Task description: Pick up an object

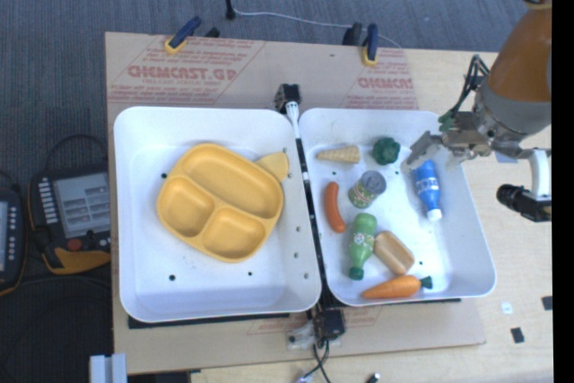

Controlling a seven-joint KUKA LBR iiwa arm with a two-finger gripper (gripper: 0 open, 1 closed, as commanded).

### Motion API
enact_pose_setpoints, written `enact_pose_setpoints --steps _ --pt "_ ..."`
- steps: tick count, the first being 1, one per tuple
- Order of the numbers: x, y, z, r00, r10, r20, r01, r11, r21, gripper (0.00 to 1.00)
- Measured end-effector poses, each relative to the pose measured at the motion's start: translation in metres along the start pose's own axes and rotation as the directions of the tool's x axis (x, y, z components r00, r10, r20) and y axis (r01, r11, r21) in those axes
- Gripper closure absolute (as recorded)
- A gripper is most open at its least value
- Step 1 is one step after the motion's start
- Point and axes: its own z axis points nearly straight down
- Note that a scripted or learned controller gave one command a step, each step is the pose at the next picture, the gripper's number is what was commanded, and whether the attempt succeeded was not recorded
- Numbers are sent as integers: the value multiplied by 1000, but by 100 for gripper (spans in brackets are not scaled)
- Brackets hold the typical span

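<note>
- The hand (437,144) hangs at the right bin's (478,287) upper right edge; whether it is released or clenched cannot be told.
- A blue bottle (427,187) lies just below it, apart from it.
- Left of the bottle lie a can (367,188), a green bottle (361,244), a sausage (334,206) and a carrot (393,287).
- The left bin (143,282) holds a yellow divided tray (220,201).
</note>
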Motion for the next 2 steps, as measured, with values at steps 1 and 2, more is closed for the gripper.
enact_pose_setpoints --steps 1,2 --pt "-33 7 113 1000 -4 -5 4 1000 -6 0" --pt "-36 6 104 1000 -2 0 2 1000 -4 100"
